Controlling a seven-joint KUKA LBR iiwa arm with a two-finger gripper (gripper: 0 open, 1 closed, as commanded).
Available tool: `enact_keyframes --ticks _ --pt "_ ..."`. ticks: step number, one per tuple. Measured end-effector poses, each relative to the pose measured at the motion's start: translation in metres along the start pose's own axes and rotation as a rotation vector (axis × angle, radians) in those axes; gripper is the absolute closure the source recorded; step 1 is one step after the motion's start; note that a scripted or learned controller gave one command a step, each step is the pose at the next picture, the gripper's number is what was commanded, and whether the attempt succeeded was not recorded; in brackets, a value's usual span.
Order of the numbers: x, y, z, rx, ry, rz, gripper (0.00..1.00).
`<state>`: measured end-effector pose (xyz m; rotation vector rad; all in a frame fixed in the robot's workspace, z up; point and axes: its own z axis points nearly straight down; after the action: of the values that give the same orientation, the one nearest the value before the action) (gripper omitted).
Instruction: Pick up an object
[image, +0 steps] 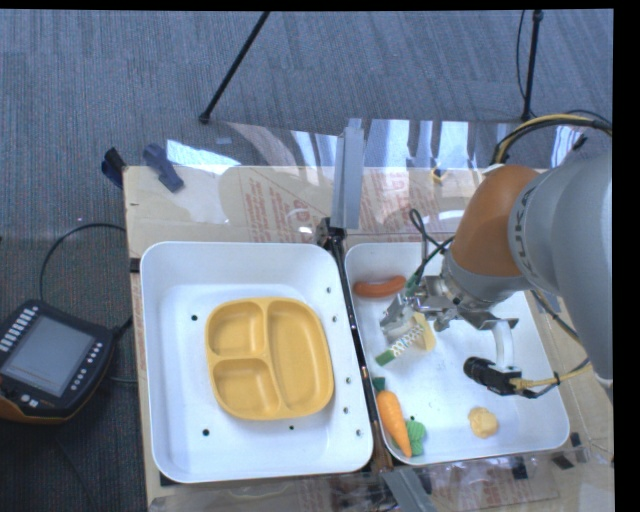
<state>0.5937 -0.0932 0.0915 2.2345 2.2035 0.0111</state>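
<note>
1. The hand (408, 318) sits low in the right bin (545, 420), directly over a pale yellow wedge-shaped toy (412, 338) with a green end. How far the hand is opened, and whether it has anything in it, cannot be told from here.
2. That wedge lies in the upper-left part of the right bin, just below a sausage-like toy (379, 288) near the bin's far wall.
3. It looks like light, stiff plastic play food: likely smooth and prone to slip, not fragile. Closing across its narrower width seems safest.
4. Other candidates in the same bin: a toy carrot (394, 420) against its left wall near the front, and a small yellow lump (483, 422) toward the front right.
5. The left bin (170, 420) holds a yellow divided plate (268, 357).
</note>
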Motion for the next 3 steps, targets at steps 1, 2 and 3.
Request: enact_keyframes --ticks 1,2,3 --pt "0.021 0.053 -0.098 0.004 -0.003 0.168 0.00" --pt "-0.003 0.049 0.008 0.015 -0.002 0.148 0.00" --pt "-0.019 -0.021 0.005 0.013 0.000 -0.058 0.00"
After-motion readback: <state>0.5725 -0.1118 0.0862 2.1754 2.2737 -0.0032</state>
